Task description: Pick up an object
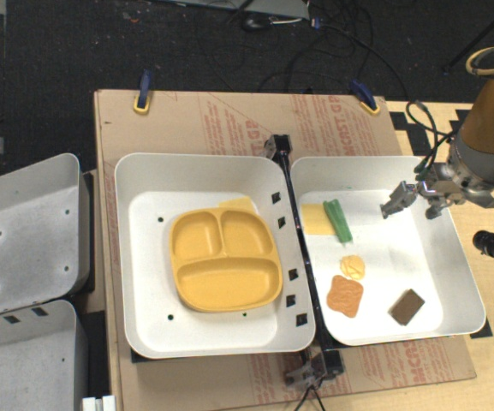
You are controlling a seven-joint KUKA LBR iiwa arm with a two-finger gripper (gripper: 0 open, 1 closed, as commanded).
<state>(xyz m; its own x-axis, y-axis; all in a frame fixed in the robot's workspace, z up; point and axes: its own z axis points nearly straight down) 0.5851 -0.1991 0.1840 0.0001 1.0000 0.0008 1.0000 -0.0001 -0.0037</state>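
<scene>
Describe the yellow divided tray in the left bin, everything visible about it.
The yellow tray looks like moulded plastic, a rounded rectangle with three compartments: two small ones at the far side, one long one nearer the camera. It lies flat, right side up, slightly rotated, on the left bin floor. A pale yellow flat piece shows at its far edge.

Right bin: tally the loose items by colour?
Yellow: 1, flat pale block
Green: 1, stick
Orange: 2, small round piece and ridged piece
Brown: 1, block
Total: 5
</scene>
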